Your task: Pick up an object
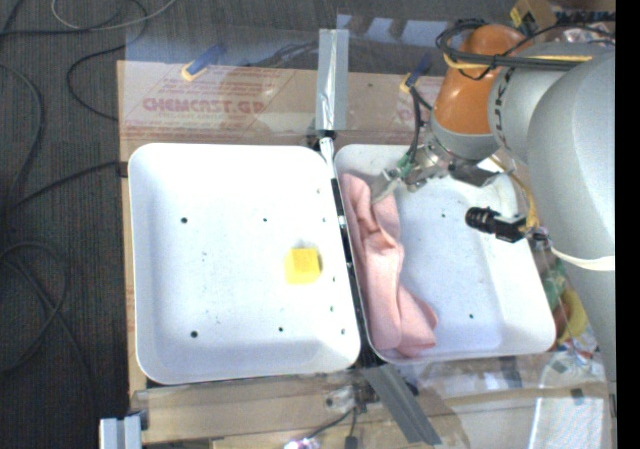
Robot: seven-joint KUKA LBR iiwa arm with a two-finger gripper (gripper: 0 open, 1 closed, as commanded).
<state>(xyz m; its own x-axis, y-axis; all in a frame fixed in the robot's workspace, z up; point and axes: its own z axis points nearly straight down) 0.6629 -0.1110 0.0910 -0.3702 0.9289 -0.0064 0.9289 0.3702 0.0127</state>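
Gripper (405, 173) at top-left corner of right bin (500, 337), just above pink cloth (385, 267); jaw state can't tell. Cloth along bin's left wall. Yellow block (303, 264) in left bin (170, 187), right of centre.

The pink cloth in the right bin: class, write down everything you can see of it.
The pink cloth looks soft and fabric-like, bunched into long folds. It lies loosely along the left wall of the right bin, running from near the far left corner toward the near edge, where it widens. It rests on the bin floor and against that wall. The gripper hovers near its far end.
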